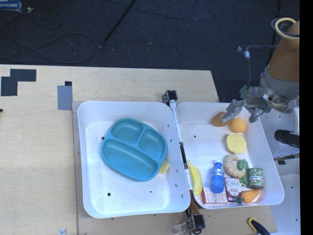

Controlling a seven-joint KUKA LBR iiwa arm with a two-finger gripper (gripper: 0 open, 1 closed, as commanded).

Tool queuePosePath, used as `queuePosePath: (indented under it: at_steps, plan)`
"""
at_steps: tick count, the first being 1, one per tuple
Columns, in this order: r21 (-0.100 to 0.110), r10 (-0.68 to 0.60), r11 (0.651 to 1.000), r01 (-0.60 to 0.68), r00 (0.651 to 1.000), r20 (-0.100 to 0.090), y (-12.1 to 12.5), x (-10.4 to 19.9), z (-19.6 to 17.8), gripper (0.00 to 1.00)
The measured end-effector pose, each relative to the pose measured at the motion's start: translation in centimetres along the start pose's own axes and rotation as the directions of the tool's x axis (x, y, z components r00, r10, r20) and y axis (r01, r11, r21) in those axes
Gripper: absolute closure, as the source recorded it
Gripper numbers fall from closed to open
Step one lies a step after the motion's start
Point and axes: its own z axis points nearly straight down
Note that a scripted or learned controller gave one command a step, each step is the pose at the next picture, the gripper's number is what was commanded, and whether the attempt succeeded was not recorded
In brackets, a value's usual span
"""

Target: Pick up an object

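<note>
My gripper (243, 112) hangs over the far end of the right bin (274, 155), its two fingers spread apart and open with nothing between them. Just below it lies a small orange ball (238, 126). A brownish piece (218, 120) sits by the left finger. Further toward the front lie a yellow disc (236, 143), a shrimp (232, 163), a blue bottle (217, 177), a green can (255, 177), a banana (195, 179), a carrot (250, 196) and a red and white packet (221, 194).
The left bin (93, 199) holds a blue divided plate (133, 149) with a yellow bit (164, 167) at its right edge. A clamp rail (178, 141) runs between the bins. The bench top (34, 165) stretches to the left.
</note>
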Motion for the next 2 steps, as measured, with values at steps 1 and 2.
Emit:
queuePosePath:
  at_steps: [1, 2]
  plan:
    - [-0.002, 0.001, 1.0, -0.001, 1.0, -0.001, -2.5, -4.8, 15.3, 0.0]
    - [-0.004, -0.001, 1.0, 0.001, 1.0, -0.001, 4.2, -1.1, 16.1, 0.0]
